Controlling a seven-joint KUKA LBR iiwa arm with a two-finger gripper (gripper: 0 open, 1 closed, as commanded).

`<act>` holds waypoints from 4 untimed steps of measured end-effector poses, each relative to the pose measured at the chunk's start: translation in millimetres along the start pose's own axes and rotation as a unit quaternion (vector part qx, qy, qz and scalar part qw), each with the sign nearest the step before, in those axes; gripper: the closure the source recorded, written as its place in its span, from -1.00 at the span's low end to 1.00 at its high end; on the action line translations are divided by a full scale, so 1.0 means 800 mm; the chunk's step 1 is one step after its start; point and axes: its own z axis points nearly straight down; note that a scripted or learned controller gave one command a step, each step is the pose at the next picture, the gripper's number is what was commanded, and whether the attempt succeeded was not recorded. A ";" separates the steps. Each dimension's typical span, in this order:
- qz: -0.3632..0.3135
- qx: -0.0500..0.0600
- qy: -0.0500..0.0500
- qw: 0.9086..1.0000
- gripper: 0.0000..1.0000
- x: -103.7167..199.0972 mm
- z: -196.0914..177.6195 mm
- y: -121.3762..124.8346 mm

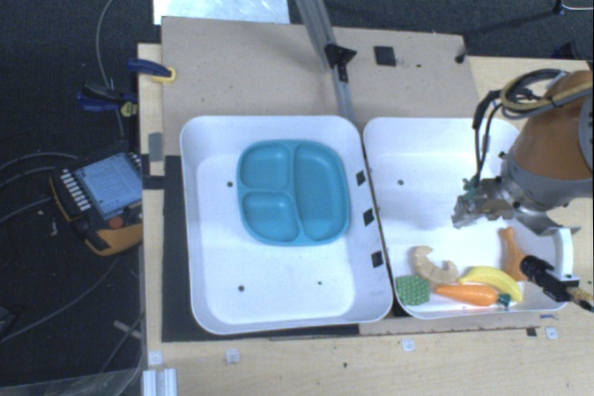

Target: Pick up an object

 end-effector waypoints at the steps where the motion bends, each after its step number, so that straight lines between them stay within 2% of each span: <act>1: 0.000 -0.002 0.000 1.000 1.00 0.004 -0.075 0.013; 2: 0.000 -0.001 0.000 1.000 1.00 0.005 -0.129 0.014; 3: -0.003 0.001 0.001 1.000 1.00 0.076 -0.137 0.023; 4: -0.003 0.002 0.002 1.000 1.00 0.140 -0.117 0.024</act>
